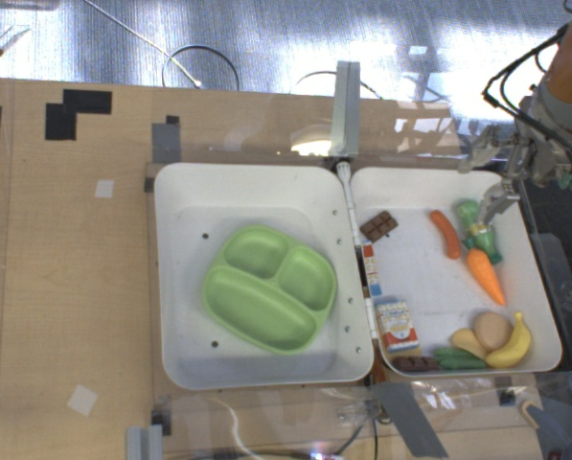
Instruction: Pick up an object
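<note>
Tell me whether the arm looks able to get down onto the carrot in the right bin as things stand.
Probably yes. The hand hangs over the right bin's upper corner, close to the carrot, which lies uncovered on the bin floor. Only the green piece at its top crowds it.

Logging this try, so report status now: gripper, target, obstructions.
Gripper low at right bin's far right corner, beside carrot's green top; nothing seen between fingers. Carrot lies in bin, red sausage close to its left. Green plate alone in left bin.

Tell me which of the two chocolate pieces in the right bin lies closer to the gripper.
The chocolate piece near the bin's upper left, beside the divider. The other chocolate piece lies at the bottom edge, farther from the gripper.
</note>
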You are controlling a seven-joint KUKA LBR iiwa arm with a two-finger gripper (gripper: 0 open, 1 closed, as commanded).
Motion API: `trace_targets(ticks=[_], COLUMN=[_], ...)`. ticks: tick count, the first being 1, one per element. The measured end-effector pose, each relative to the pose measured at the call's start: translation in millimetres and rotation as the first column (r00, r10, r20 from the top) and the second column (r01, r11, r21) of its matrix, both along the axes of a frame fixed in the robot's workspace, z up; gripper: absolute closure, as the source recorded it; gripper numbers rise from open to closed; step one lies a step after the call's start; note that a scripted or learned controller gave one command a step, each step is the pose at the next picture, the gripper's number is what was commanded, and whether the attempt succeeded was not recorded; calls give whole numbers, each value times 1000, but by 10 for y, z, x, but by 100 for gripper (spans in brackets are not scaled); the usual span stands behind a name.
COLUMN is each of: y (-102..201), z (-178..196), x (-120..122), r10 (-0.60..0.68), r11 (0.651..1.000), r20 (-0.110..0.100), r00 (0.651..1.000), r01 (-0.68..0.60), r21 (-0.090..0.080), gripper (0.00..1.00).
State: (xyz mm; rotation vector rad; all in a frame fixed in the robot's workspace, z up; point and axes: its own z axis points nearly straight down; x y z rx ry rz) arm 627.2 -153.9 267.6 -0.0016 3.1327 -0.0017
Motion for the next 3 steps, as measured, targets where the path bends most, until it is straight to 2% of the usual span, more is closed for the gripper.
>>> trace_targets(ticks=[1,2,3], y=[-370,-483,-479], z=[-1427,-1630,-1632], x=[-157,-231,-240], r10=[-101,-164,-204], r11=[995,986,979], r20=[-13,36,37], r00=[995,986,978], r01=[101,164,204], r21=[3,-6,-4], gripper=[0,0,0])
